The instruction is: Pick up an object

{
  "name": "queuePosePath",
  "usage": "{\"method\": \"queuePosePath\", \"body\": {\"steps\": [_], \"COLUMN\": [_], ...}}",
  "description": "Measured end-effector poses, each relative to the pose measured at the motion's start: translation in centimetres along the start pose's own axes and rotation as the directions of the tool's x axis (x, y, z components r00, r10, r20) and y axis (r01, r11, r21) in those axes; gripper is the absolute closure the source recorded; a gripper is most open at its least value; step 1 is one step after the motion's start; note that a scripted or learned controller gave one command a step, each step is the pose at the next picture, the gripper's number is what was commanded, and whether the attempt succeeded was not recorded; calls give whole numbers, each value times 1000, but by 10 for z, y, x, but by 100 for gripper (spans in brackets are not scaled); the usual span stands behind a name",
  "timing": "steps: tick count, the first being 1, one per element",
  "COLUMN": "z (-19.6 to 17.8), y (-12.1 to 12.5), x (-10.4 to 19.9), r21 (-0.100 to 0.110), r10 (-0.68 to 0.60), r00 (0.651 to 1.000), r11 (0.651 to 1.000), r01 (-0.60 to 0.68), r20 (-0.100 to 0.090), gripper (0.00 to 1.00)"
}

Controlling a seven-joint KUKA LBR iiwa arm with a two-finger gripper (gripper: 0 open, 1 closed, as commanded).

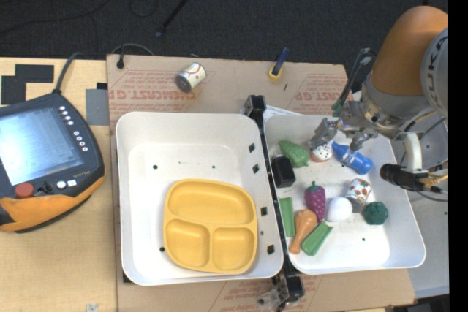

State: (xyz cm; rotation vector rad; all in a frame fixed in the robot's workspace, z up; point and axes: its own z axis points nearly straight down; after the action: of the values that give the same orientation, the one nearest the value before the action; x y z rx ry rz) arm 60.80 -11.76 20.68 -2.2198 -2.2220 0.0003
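Observation:
My gripper (339,137) hangs over the back of the right bin (398,256), open, with its fingers spread and nothing between them. Just below its left finger lies a small red-and-white mushroom-like toy (320,153). A blue toy (354,158) lies under its right finger. Nearby in the same bin are a green leafy toy (294,153), a black block (283,172), purple grapes (315,198), a white egg (338,210), an orange carrot (302,221), a green cucumber (316,238), a spotted toy (358,190) and a dark green ball (376,212).
The left bin (139,157) holds a yellow divided plate (210,224). A small can (191,76) and a blue-yellow tool (277,65) lie on the cardboard behind the bins. A teach pendant (44,153) sits at the left. The arm's grey body (409,95) overhangs the right bin's far corner.

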Motion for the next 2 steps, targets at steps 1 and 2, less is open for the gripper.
{"method": "queuePosePath", "body": {"steps": [1,2], "z": [111,96], "y": [-45,-43], "x": [1,-3], "r21": [10,4], "r10": [2,11], "r00": [1000,1000], "r11": [1000,1000], "r01": [-2,-11], "r20": [-1,-2], "gripper": [0,100]}}
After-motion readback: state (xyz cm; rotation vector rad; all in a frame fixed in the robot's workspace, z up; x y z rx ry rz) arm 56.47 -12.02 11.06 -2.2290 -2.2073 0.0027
